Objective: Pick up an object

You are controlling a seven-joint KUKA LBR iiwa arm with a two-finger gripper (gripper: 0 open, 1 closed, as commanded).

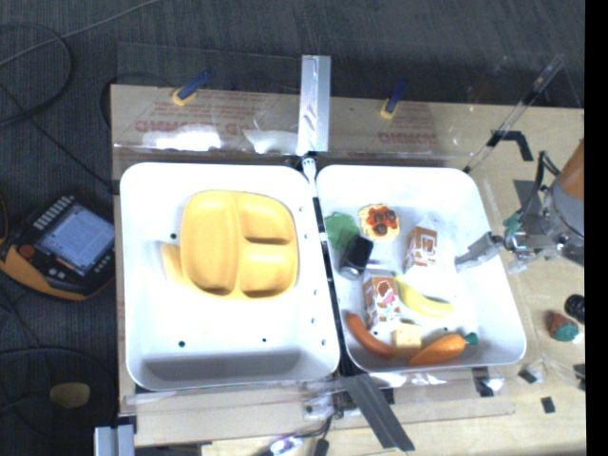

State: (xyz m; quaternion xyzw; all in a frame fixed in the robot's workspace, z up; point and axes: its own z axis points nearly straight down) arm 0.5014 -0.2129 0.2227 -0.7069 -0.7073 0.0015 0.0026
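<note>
The left bin (142, 350) is smooth white plastic with rounded corners and holds a glossy yellow divided tray (237, 243), its three compartments shallow and soft-edged. Bare floor lies along that bin's near side. The right bin (499, 335) is crowded: a round tart with red berries (378, 219), a small printed carton (422, 247), a black cylinder (356, 253) beside a green leaf (337, 226), a taller carton (382, 300), a curved banana (423, 300), a sausage (366, 335), a pale block (407, 336) and a carrot (442, 348), packed touching along the near wall. The gripper (480, 250) hangs at the right rim above open floor; whether its fingers are released or clenched cannot be told. Loose bits lie on the wooden counter (551, 388).
</note>
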